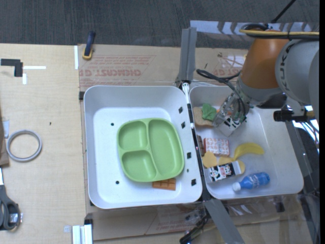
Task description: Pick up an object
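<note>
The gripper hangs low in the right bin, beside a green object. I cannot tell whether it grips anything.

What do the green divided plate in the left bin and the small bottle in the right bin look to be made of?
Green divided plate: likely moulded plastic, matte to satin, judging by its uniform colour and soft rounded ridges. Small bottle: apparently clear blue-tinted plastic with a white cap, glossy, with bright glints along its side.
</note>
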`<state>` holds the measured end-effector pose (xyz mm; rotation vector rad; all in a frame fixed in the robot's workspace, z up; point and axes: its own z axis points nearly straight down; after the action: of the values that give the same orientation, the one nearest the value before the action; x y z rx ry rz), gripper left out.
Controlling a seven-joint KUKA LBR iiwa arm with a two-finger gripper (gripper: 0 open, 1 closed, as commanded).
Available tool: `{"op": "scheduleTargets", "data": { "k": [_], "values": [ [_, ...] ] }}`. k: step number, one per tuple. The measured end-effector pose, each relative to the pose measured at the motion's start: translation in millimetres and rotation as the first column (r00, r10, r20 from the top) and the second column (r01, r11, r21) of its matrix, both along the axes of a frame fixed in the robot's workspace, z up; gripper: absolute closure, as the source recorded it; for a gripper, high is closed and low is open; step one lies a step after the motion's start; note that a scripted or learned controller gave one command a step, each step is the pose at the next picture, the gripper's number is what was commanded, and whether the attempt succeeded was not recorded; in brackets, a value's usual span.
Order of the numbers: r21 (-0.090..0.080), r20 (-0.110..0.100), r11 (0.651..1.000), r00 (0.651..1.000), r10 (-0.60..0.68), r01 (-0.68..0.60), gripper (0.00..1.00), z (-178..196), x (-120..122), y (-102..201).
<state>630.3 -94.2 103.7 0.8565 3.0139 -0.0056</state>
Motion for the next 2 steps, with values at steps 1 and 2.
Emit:
{"op": "scheduleTargets", "data": {
  "k": [1,2],
  "values": [
    [0.005,-0.003,0.989,0.989,-0.15,0.15,1.0,89,13,56],
    [0.005,-0.006,0.981,0.981,-0.194,0.194,1.0,138,-80,109]
  ]
}}
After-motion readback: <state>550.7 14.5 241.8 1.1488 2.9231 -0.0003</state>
